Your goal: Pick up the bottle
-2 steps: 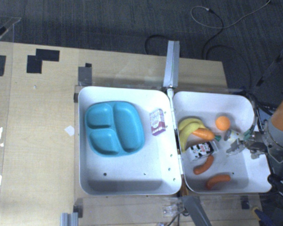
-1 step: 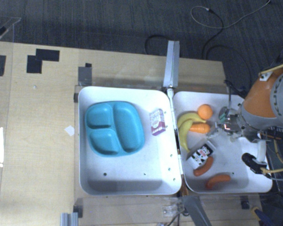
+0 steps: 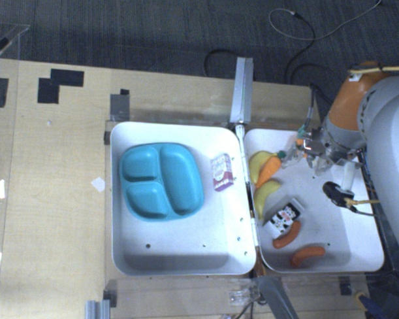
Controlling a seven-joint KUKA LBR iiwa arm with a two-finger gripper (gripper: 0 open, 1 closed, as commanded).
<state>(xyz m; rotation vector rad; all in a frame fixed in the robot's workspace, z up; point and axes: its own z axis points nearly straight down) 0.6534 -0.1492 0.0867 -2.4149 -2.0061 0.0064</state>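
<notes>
My gripper [image 3: 315,155] hangs over the far right part of the right bin [image 3: 353,256], below the orange band of the arm. Just left of it, a small pale, partly clear thing [image 3: 290,154] lies near the bin's far wall; it may be the bottle, but it is too small and blurred to tell. The wrist hides what is under the gripper, and I cannot see whether anything is held.
The right bin also holds two yellow fruits [image 3: 265,190], a carrot [image 3: 270,167], a black-and-white packet [image 3: 284,216] and two sausages [image 3: 307,253]. A blue divided plate [image 3: 161,180] and a small carton [image 3: 222,171] lie in the left bin [image 3: 183,259].
</notes>
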